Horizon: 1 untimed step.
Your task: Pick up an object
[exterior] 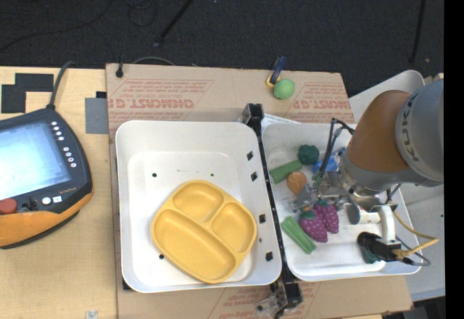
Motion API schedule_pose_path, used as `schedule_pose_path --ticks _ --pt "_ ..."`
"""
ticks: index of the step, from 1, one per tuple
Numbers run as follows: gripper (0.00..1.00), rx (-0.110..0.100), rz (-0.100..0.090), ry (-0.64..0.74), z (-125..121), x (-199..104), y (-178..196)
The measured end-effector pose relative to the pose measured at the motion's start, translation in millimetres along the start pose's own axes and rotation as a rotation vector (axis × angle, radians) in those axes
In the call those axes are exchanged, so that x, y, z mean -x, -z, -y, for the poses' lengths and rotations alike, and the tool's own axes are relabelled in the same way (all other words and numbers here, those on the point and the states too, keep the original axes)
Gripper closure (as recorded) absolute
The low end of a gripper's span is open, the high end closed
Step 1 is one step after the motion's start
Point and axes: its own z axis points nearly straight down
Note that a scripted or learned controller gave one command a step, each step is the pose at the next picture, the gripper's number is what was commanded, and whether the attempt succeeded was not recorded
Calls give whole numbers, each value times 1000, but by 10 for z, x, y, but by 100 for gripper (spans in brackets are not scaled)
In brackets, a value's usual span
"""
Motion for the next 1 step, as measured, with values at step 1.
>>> schedule_pose_path --ticks 1 --pt "100 15 4 -12 -35 57 192"
